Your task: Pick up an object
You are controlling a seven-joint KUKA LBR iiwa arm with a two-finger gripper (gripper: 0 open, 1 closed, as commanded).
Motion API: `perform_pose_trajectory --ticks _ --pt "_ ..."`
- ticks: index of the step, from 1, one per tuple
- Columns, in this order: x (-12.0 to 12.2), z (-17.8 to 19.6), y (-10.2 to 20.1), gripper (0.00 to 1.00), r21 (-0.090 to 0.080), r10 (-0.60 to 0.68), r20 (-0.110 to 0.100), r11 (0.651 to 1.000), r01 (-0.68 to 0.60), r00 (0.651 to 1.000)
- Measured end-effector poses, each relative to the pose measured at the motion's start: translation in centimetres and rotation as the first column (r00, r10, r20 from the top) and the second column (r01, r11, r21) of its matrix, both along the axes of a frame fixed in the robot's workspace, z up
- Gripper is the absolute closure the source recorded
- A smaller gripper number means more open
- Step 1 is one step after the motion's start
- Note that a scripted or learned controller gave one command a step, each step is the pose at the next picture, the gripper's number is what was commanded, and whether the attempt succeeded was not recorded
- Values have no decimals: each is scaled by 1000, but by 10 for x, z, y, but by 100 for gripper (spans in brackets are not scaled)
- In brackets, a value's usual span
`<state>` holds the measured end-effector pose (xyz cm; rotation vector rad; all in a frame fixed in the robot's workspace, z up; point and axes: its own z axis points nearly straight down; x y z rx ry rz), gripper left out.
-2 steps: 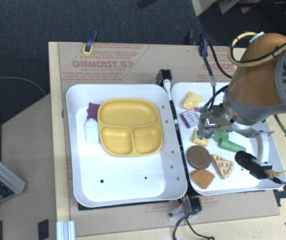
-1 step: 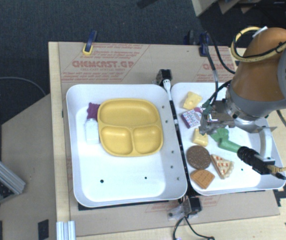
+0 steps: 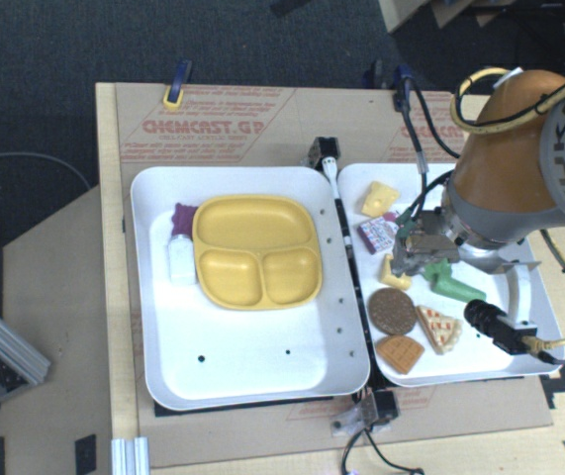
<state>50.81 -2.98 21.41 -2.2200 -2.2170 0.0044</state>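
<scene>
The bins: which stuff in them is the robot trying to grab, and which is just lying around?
For the job:
- end effector, low over the right bin
- toys there: brown cookie, waffle square, pizza slice, yellow cheese piece, green piece

Lying about:
- yellow divided plate in the left bin
- purple-capped white bottle
- clamp

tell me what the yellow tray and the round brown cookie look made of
Yellow tray: likely moulded plastic, smooth semi-matte, with soft rounded compartments and even colour. Brown cookie: probably plastic or rubber toy food, matte, with a uniform speckled surface; the look leaves it open.
</scene>
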Motion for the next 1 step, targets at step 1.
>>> perform_pose_trajectory --ticks 1 --pt "-2 5 5 100 0 2 4 1000 -2 1000"
